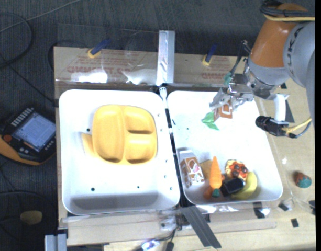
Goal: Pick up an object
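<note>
Gripper (227, 101) hovering over right bin's (265, 140) far side, fingers appearing to be pinching a small orange-white item (224, 110) | green scrap (210, 120) lying just below-left, near it | toy pile, carrot (215, 172) upright, crowding near corner | middle floor lying open for moving | left bin (71, 140) carrying yellow tray (123, 133).

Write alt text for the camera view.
A grey and orange arm reaches from the right, its gripper above the right bin near a green item. Toy food crowds that bin's near corner; the left bin holds a yellow divided tray.
</note>
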`<state>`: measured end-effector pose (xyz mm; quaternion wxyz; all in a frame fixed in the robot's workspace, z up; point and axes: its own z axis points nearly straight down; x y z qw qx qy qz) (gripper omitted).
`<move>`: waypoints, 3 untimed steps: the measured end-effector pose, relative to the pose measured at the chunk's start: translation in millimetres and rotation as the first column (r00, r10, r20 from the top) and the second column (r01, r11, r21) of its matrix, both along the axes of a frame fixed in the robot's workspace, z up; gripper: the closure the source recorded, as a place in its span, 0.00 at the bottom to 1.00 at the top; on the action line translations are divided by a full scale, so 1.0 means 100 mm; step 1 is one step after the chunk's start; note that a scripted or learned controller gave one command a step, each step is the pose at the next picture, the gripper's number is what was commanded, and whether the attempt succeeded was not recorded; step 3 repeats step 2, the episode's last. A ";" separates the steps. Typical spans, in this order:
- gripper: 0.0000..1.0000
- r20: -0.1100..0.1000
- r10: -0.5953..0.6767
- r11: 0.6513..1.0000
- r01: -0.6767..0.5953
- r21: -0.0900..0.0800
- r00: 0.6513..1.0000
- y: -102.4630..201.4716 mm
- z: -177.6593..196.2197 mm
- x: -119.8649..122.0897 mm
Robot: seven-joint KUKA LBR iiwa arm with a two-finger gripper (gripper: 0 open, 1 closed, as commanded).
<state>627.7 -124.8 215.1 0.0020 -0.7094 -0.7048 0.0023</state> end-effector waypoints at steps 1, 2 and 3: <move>1.00 -0.003 -0.152 0.988 0.152 0.001 0.988 0.48 -0.37 -0.01; 1.00 0.000 -0.302 0.953 0.302 -0.005 0.953 0.15 0.02 0.41; 1.00 0.000 -0.302 0.953 0.302 -0.005 0.953 0.15 0.02 0.41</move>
